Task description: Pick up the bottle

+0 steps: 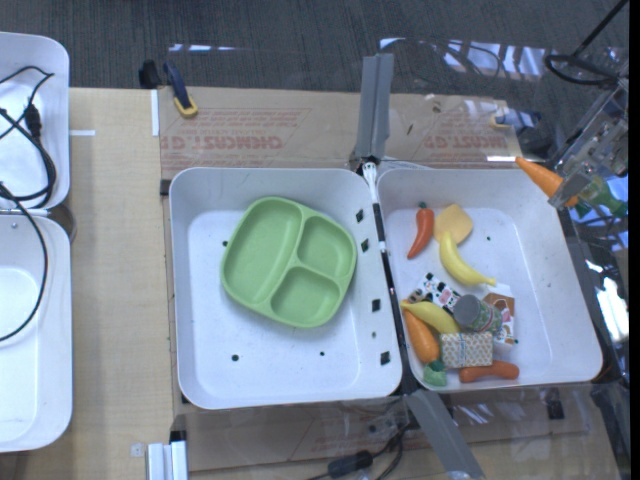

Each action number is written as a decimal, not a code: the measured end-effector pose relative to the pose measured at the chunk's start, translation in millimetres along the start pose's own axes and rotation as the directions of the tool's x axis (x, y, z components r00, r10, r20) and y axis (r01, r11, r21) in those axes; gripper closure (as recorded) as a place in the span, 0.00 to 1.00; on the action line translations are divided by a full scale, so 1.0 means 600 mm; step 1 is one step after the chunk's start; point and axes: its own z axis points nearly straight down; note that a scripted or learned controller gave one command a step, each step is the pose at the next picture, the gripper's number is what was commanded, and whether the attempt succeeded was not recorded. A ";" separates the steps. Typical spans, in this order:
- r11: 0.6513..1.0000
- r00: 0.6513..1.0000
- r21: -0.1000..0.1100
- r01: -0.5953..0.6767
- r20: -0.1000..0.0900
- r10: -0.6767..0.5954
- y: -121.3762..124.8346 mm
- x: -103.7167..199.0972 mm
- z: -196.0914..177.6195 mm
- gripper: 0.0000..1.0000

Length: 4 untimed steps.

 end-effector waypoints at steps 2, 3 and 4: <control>0.999 0.999 0.000 -0.054 0.000 0.054 0.174 0.117 0.052 0.00; 0.999 0.999 0.000 -0.054 0.000 0.054 0.174 0.117 0.052 0.00; 0.998 0.998 0.000 0.059 0.001 -0.059 0.216 0.110 0.066 0.00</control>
